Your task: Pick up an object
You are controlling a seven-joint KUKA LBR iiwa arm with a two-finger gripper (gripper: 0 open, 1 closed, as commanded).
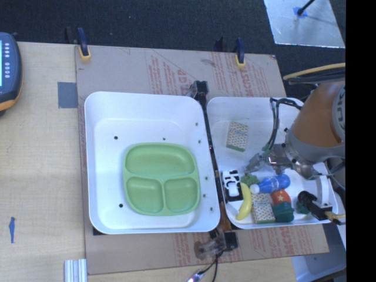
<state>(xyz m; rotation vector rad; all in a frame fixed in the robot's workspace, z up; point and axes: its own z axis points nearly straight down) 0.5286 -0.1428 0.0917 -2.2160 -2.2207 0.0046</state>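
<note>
Objects for picking are all heaped in the right bin (218,113), mostly at its near end: a banana (245,202), a blue bottle (271,184), a red block (281,197), a patterned block (263,210), something dark green (284,215) and a black-and-white thing (231,184). A checked pad (237,136) lies on its own toward the far end of that bin. Left bin (100,116), just beside the right bin, only has a green divided plate (160,178) in it.

The arm (320,125) comes in over the right bin from its right side, and the claw (263,160) sits low just above the heap, right by the blue bottle and between it and the checked pad. Honestly can't tell if the claw is apart or together, it's too murky there, and I don't see anything caught in it.

So progress-wise: looks like the reach into the right bin is done, but no pick yet as far as I can see. Everything looks to be resting on the bin floor. Still left, I'd guess: close on something (bottle's closest) and lift it clear.
</note>
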